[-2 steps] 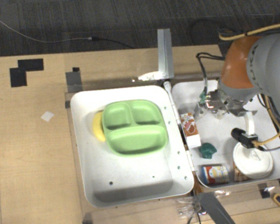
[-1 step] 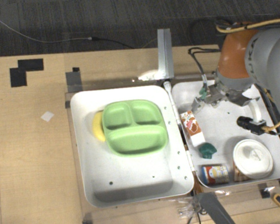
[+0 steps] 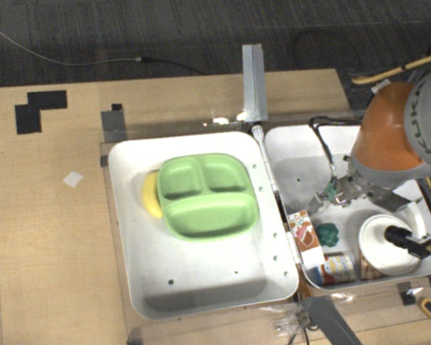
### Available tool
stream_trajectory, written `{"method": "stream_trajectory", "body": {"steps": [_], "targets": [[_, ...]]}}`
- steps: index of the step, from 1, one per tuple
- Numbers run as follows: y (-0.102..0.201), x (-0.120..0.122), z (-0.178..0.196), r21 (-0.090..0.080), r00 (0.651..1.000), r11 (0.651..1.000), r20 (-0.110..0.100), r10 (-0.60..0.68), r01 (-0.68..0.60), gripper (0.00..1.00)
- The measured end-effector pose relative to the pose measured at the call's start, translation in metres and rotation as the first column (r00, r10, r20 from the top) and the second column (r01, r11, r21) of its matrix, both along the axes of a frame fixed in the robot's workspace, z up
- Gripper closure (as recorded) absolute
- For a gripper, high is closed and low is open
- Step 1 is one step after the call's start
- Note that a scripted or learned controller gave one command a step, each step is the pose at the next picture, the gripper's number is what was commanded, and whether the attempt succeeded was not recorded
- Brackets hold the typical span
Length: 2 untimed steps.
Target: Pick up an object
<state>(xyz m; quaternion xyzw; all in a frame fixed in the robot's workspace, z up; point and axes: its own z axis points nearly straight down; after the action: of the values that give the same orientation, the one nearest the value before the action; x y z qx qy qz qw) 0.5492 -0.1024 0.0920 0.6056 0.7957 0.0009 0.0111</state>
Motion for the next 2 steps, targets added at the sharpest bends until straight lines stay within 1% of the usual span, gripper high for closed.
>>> {"method": "stream_trajectory", "body": {"steps": [1,2], "targets": [[0.008,0.037,-0.003,0.012,0.990,0.990,-0.007,-0.139,0.139,0.00],[0.008,-0.041,-0.002,0.008,0.993,0.993,-0.003,0.118,-0.118,0.00]]}}
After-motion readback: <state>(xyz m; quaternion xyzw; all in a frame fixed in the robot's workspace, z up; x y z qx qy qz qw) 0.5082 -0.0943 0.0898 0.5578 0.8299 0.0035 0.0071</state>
